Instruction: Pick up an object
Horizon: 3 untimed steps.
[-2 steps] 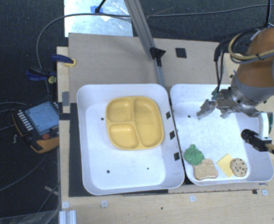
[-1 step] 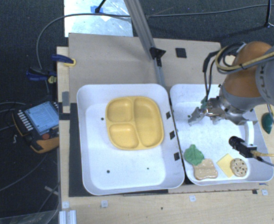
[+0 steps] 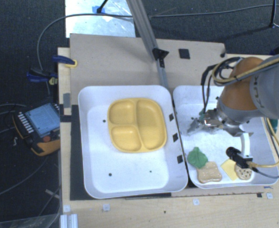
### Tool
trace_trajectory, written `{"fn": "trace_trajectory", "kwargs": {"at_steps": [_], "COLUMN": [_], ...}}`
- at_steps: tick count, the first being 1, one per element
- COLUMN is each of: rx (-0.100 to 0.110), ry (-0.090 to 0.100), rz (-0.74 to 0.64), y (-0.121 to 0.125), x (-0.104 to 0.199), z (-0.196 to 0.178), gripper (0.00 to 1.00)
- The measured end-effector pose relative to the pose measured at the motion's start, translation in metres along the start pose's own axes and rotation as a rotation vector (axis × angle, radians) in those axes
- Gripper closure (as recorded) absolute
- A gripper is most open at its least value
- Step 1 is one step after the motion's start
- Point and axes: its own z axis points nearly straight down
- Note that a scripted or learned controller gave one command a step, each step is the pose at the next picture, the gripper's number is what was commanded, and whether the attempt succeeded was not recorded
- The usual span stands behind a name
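Overhead, two shallow white bins are sitting side by side on the tabletop [image 3: 129,46], the left bin [image 3: 94,175] and the right bin [image 3: 184,96] touching along their inner rims. One yellow divided plate [image 3: 137,125] is lying flat in the left bin, showing three compartments, slightly up from the bin's middle. One grey arm [image 3: 267,91] with an orange band [image 3: 239,82] is reaching in from the right and hanging over the right bin, with its end effector [image 3: 196,125] pointing left over the bin's upper middle, near the shared rim. Whether the end effector is released or clenched cannot be told, since the tips are blurring into the white floor, and nothing is showing between them. Four small objects are resting along the near edge of the right bin: one green leafy piece [image 3: 197,156], one tan slice of toast [image 3: 209,174] just beside and below it, one yellow cheese wedge [image 3: 229,169], and one round brown cookie [image 3: 244,174] touching the wedge's right side. All four are lying apart from the end effector, below it. One black cable fitting [image 3: 235,155] is hanging just above the wedge.
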Motion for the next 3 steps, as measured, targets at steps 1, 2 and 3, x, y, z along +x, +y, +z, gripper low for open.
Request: {"fn": "trace_trajectory", "kwargs": {"at_steps": [1,2,3], "rx": [-0.006,-0.008,-0.009], "ry": [0.000,-0.001,-0.001], "rz": [0.000,0.000,-0.004], "y": [0.002,-0.006,-0.006], "x": [0.000,0.000,0.001], "z": [-0.014,-0.063,-0.106], "gripper": [1.00,1.00,1.00]}}
